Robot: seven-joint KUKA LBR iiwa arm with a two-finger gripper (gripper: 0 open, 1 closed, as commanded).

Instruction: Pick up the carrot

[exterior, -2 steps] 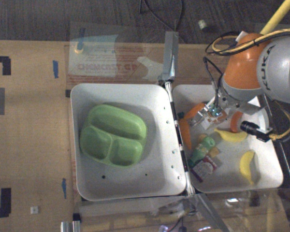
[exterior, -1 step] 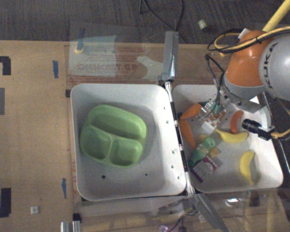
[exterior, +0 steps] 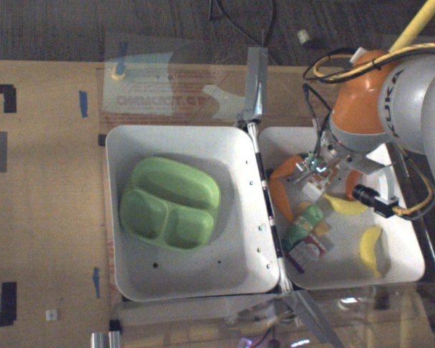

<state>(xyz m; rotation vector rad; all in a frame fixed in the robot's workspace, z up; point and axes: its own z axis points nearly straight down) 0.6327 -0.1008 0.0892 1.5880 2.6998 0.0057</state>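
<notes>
The carrot (exterior: 280, 188) is a curved orange piece lying along the left side of the right bin (exterior: 409, 267), its upper end bending right towards the gripper. My gripper (exterior: 312, 168) hangs low over the upper middle of that bin, right at the carrot's upper end, under the orange wrist band (exterior: 359, 104). The wrist hides whether the carrot's tip is touched or held.
Below the gripper lie a green bottle (exterior: 305, 223) and a pink-white packet (exterior: 309, 248). Two yellow bananas (exterior: 371, 249) (exterior: 346, 206) and another orange item (exterior: 353, 183) sit to the right. The left bin (exterior: 123, 147) holds a green divided plate (exterior: 171, 203).
</notes>
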